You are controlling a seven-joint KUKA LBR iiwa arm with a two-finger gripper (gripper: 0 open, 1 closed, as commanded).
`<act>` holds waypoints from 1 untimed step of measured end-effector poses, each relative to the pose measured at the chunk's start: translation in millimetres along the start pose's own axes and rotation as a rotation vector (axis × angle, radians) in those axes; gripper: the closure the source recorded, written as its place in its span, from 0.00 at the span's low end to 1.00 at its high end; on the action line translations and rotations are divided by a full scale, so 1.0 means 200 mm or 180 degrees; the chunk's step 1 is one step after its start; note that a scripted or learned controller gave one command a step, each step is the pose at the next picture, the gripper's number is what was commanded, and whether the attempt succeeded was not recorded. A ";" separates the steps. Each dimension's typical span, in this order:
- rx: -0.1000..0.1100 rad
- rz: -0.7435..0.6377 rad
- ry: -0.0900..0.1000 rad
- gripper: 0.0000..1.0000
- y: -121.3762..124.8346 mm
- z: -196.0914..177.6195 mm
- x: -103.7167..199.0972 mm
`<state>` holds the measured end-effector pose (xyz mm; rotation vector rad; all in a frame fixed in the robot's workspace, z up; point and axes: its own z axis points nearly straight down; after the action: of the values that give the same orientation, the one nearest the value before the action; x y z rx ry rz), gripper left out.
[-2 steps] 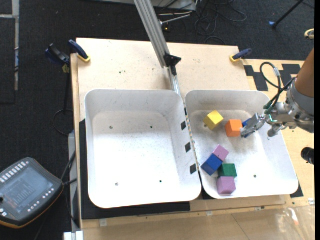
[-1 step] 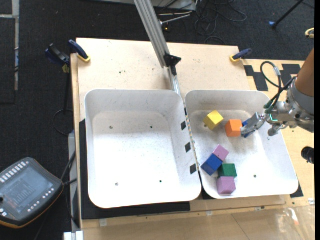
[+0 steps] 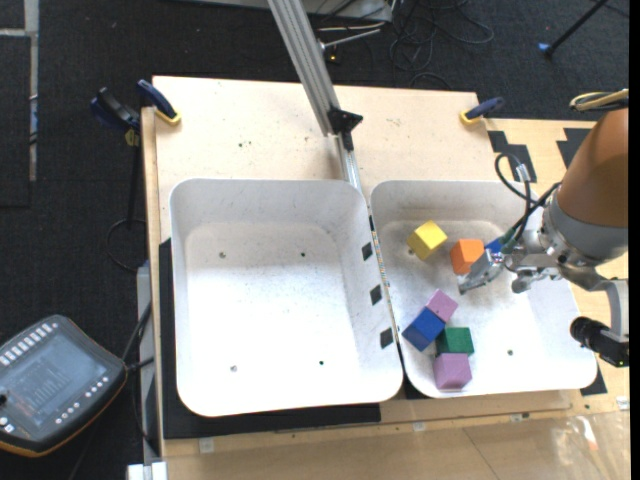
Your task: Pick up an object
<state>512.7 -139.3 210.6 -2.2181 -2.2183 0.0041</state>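
The right bin (image 3: 560, 358) holds several small cubes. A yellow cube (image 3: 428, 239) lies at the back, with an orange cube (image 3: 466, 256) just to its right. Toward the front sit a purple cube (image 3: 442, 305), a blue cube (image 3: 425, 328), a green cube (image 3: 459, 341) and a second purple cube (image 3: 452, 370), all close together. My gripper (image 3: 496, 282) hangs over the middle of this bin, right beside the orange cube. It is open, with one finger (image 3: 474, 276) near the orange cube's lower right corner and nothing between the fingers.
The left bin (image 3: 190, 268) is separated from the right one by a shared rim (image 3: 375, 278). A slanted metal bar (image 3: 305, 53) rises from behind that rim. A teach pendant (image 3: 50, 383) lies at the lower left, off the bench.
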 end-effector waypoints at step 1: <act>0.0001 0.0000 0.0001 0.00 0.00 0.25 0.05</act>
<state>512.8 -129.2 161.4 -2.2177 -2.2180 0.0043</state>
